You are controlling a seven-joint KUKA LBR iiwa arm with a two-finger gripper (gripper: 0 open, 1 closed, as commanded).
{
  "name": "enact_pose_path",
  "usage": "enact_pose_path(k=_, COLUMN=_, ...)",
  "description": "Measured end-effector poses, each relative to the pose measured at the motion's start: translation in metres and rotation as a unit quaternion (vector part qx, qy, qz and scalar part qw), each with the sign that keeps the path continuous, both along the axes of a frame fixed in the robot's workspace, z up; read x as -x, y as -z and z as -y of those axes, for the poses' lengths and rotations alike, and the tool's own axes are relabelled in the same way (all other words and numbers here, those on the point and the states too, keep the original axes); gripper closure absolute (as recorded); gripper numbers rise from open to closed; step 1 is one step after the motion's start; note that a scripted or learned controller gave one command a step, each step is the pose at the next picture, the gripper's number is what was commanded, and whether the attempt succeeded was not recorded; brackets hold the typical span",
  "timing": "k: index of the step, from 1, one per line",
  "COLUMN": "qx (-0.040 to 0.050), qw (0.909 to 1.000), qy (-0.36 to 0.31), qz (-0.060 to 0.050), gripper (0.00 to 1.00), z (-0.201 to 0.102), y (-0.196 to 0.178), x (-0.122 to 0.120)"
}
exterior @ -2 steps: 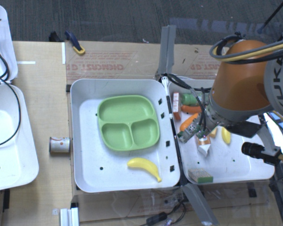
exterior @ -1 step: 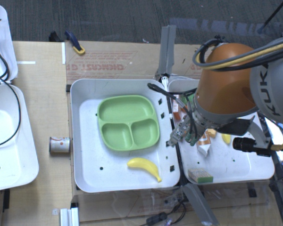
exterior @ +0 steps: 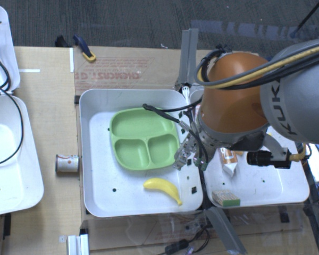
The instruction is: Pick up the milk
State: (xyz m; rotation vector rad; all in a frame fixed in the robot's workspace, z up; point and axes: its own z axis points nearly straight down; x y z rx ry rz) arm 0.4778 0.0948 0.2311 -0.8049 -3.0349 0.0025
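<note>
The KUKA arm comes in from the right, its orange band (exterior: 236, 92) w/ grey wrist below it hanging over the divide betw. the two bins. Black and yellow cables run along the arm and loop over the band. The gripper (exterior: 185, 155) points down and left, sitting at the right edge of the green divided plate (exterior: 143, 137), over the left bin (exterior: 95, 158). It's small and cluttered w/ cable, so I can't tell how far the fingers are apart or whether anything is betw. them.

The milk (exterior: 228, 161), a small carton w/ orange print, lies in the right bin (exterior: 266, 187), just right of the gripper and partly under the wrist, apart from the fingers as far as I can see. A small green-and-tan block (exterior: 226, 198) sits nearer, at that bin's near-left corner.

In the left bin the plate lies flat toward the far side, three compartments facing up. A banana (exterior: 164, 189) lies near it on the bin floor, nearer the viewer, not touching the plate.

The worktop (exterior: 53, 121) is pale wood-coloured. A small can (exterior: 67, 163) lies on its side just left of the left bin. A blue-and-yellow clamp (exterior: 84, 49) sits at the far edge. Further left, more white trays (exterior: 13, 163) w/ a black cable across them. Dark floor beyond the far edge.
</note>
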Motion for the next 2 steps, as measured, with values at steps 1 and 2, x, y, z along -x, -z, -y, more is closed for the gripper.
enact_pose_path(k=1, qx=-0.0004, qw=0.9986, qy=-0.052, qz=0.001, gripper=1.0, z=0.0368, y=0.0064, x=-0.0008)
enact_pose_path(k=2, qx=-0.0005, qw=0.9987, qy=-0.05, qz=0.002, gripper=1.0, z=0.0374, y=-0.0024, x=-0.0021)
